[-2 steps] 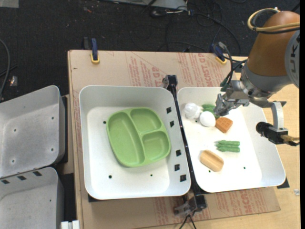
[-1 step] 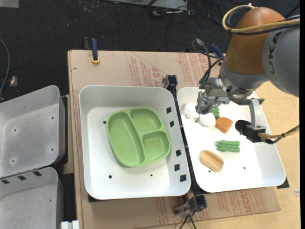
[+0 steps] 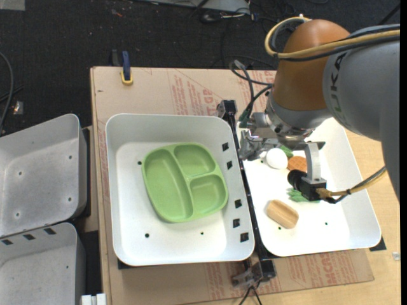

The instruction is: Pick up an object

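**Hanging over the right bin's far left corner, tool state unclear**

Nearest in the right bin point(image 3: 356, 234), a tan roll point(image 3: 282, 213), stubby and rounded like a small bread loaf, lies on the smooth white floor near the bin's left wall. Just beyond it a small green scrap point(image 3: 296, 196) shows, partly hidden. In the left bin point(image 3: 127, 234) a light green plate point(image 3: 186, 182) lies flat near the middle; it is plastic-looking, has rounded corners and is divided into three compartments.

Farther back in the right bin a white ball point(image 3: 276, 159), egg-like and matte, sits beside an orange piece point(image 3: 297, 164) whose shape cannot be made out. The tool point(image 3: 255, 143) hangs just beyond and left of the white ball, close to the bin's far left corner. Whether it is open or closed cannot be told, and nothing can be seen held in it.

Red print runs across the far edge of the brown board bench point(image 3: 165, 84), but it cannot be read. A blue clamp point(image 3: 127, 68) grips the bench's far left corner.
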### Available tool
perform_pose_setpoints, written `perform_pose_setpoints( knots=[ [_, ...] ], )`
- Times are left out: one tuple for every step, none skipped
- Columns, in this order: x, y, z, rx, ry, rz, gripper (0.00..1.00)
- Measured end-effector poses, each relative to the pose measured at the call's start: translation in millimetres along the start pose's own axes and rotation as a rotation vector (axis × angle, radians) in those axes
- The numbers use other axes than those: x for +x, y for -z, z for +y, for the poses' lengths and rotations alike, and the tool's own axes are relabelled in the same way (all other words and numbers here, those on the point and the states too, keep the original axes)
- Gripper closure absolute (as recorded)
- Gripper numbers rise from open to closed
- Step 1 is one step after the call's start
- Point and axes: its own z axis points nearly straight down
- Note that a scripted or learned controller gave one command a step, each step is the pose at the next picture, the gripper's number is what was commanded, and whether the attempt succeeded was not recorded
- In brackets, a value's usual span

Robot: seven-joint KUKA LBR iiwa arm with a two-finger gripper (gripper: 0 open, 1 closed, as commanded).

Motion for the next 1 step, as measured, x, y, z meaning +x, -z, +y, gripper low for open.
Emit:
perform_pose_setpoints(
  knots=[
    [53.6, -17.9, 3.6, 0.0, 0.0, 0.0, 1.0]
  ],
)
